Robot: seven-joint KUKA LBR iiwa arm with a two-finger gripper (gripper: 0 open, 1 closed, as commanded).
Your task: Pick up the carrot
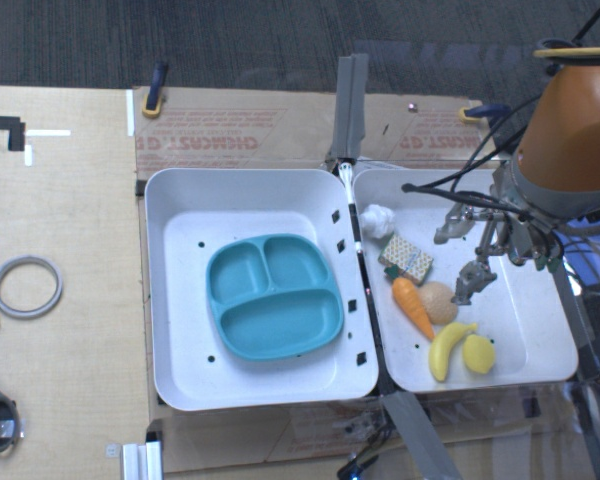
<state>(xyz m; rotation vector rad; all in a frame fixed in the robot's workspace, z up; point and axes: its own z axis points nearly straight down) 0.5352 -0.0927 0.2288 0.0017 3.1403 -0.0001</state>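
The gripper (467, 258) hangs over the right bin (540, 353), fingers spread with nothing between them. At its eight o'clock the carrot (413, 308) lies beside a beige egg (439, 302). Banana (446, 347) and lemon (479, 353) sit at six o'clock.

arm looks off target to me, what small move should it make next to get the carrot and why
Probably shift the hand toward the bins' shared wall and lower it over the carrot. The hand hangs to the side of the carrot, which lies in the right bin against a beige ball, just above the banana.
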